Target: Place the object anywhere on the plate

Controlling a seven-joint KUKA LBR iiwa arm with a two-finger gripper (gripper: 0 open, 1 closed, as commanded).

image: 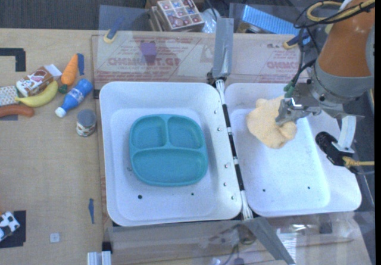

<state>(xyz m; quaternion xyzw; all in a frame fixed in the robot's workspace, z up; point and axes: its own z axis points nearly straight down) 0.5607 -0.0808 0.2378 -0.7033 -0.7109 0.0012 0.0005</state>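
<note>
The yellow object [271,124] lies in the right bin [297,189], near its back-left corner. It looks soft, light and floppy — pinch a raised fold. The gripper [290,110] sits at the object's right edge; its opening cannot be told. The plate [168,149] waits in the left bin [116,156].

Grey arm [333,82] with orange band, yellow-and-black cables, metal jaws.

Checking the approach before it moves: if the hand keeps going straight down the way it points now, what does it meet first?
Most likely the yellow object in the right bin; the hand sits right at its upper edge. How far above it is unclear from this slanted view.
</note>
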